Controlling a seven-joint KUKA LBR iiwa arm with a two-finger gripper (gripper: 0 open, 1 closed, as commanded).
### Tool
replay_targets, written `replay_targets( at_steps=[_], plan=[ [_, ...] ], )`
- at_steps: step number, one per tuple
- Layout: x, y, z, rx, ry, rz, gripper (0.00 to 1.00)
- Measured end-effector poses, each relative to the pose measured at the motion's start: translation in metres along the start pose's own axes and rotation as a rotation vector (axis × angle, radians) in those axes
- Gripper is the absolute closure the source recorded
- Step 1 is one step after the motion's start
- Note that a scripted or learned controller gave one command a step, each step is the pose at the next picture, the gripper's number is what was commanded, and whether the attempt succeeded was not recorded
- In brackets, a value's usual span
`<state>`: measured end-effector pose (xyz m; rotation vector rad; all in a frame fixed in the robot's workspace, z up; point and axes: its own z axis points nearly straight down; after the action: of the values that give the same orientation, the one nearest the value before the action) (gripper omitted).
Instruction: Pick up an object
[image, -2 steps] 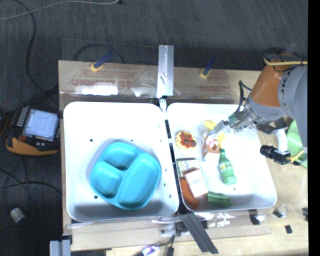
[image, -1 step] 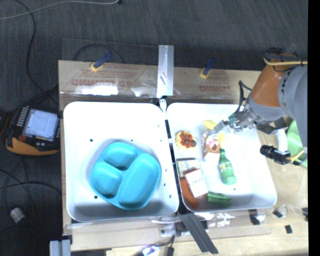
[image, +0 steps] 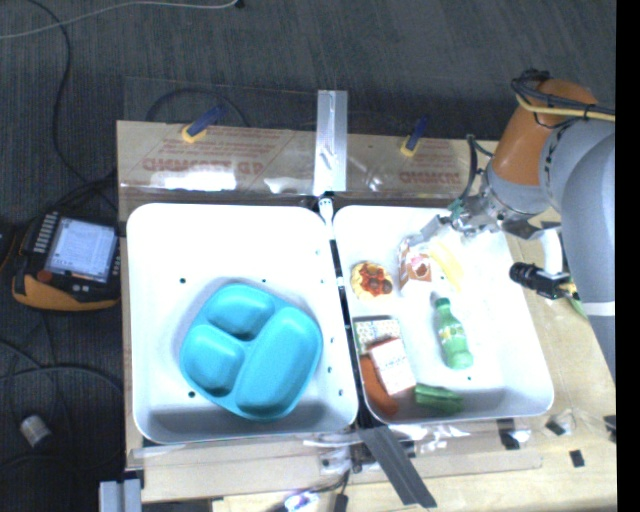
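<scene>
Arm enters from 3 o'clock, orange band (image: 525, 135) up at 1 o'clock, wrist angled down-left into the right bin (image: 520, 330). Pincer (image: 440, 228) sits low at the bin's 12 o'clock edge, just beside a small packet (image: 415, 265); cannot tell its state, too small. Nothing visibly gripped. Right bin contents: green bottle (image: 452, 335) mid-bin, pizza-like toy (image: 372, 279) at 10 o'clock, box (image: 392, 365) and green piece (image: 437, 397) near 6 o'clock. Left bin (image: 160, 400) holds a blue divided tray (image: 252, 347).
</scene>
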<state>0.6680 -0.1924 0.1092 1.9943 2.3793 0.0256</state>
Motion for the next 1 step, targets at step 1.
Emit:
replay_targets(
  at_steps=[1],
  plan=[
    [-0.0015,-0.0081,-0.0011,-0.012,-0.002,-0.027,0.00]
  ],
)
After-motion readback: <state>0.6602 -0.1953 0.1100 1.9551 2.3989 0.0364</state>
